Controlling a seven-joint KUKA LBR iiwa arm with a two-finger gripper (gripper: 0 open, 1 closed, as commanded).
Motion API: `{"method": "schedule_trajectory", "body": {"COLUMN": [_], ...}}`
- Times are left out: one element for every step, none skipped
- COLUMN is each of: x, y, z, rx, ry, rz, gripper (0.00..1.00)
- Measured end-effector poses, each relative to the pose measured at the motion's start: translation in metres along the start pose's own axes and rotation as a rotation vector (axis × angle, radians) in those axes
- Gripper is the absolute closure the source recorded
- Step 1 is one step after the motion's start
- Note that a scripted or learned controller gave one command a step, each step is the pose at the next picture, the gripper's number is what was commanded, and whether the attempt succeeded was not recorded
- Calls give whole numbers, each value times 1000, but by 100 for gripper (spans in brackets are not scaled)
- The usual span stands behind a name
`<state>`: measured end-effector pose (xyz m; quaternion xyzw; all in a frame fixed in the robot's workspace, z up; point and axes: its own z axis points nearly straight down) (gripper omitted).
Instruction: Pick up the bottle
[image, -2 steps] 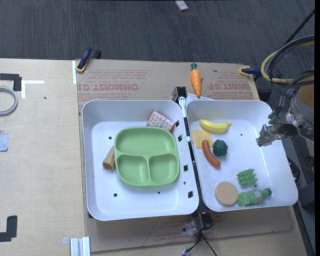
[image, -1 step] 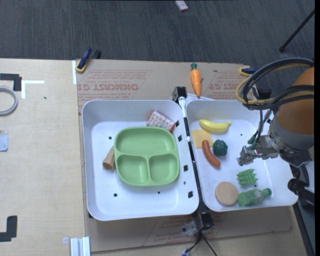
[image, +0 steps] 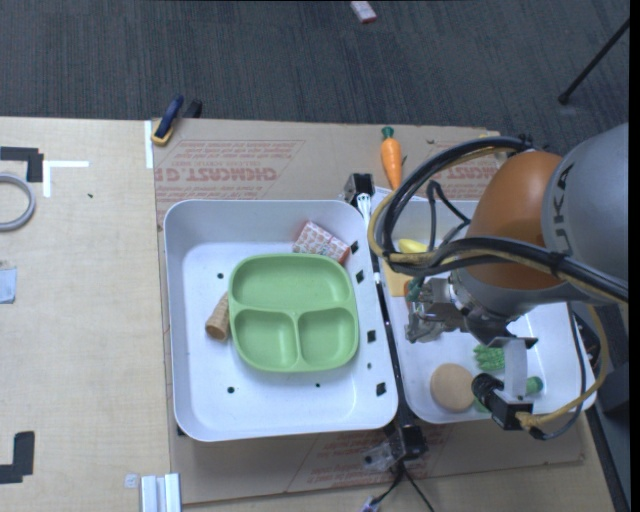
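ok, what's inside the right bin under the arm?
In the right bin: a tan round object, something green and a yellow item near the far wall. The arm covers most of the rest, so no bottle can be confirmed.

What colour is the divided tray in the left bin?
Light green; the divided tray shows plainly in the camera view.

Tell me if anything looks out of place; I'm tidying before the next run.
A toy carrot lies outside both bins, on the cardboard behind the right bin. In the left bin, a patterned packet sits partly tucked under the green divided plate.
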<state>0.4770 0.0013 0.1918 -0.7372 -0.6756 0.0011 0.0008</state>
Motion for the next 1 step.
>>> {"method": "schedule_trajectory", "body": {"x": [88], "y": [-8], "z": [0], "rx": [-1], "ry": [-1], "rz": [211], "gripper": [100]}}
